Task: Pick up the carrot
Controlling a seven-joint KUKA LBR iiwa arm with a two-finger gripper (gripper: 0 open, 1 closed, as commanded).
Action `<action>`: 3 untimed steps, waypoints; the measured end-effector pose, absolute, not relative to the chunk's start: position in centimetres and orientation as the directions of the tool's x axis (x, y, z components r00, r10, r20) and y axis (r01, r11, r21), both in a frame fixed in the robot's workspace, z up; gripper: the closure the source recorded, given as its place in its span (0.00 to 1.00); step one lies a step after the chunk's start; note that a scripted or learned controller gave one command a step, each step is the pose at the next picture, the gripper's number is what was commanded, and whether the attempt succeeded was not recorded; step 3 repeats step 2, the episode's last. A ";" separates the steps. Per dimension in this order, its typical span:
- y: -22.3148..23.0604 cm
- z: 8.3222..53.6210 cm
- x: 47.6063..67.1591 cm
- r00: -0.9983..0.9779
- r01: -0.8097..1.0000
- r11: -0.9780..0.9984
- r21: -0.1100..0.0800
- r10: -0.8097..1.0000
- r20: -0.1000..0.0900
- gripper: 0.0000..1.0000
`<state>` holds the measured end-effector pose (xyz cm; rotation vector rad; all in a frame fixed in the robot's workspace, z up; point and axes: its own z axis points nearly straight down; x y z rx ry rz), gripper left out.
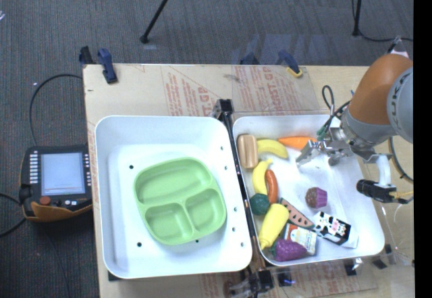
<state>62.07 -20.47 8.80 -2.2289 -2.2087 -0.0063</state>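
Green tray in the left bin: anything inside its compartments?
The green tray sits in the left bin, and all three of its compartments show bare green plastic. The bin floor under the tray is covered, so I cannot see it.

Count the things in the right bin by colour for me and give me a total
Yellow: 3, two bananas and a corn cob
Orange or red: 3, carrot, chilli, slice
Purple: 2
Green: 1
Tan: 1, bread
Cartons: 2
Total: 12

Our grey arm with its orange band reaches in from the right. Our metal two-finger gripper points left, hanging low.
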 end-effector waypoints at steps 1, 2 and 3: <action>-19.3 8.8 64.5 0.274 0.962 -0.274 0.000 0.962 0.002 0.00; -19.3 9.8 64.6 0.273 0.962 -0.273 -0.001 0.962 0.003 1.00; -19.3 9.8 64.6 0.273 0.962 -0.273 -0.001 0.962 0.003 1.00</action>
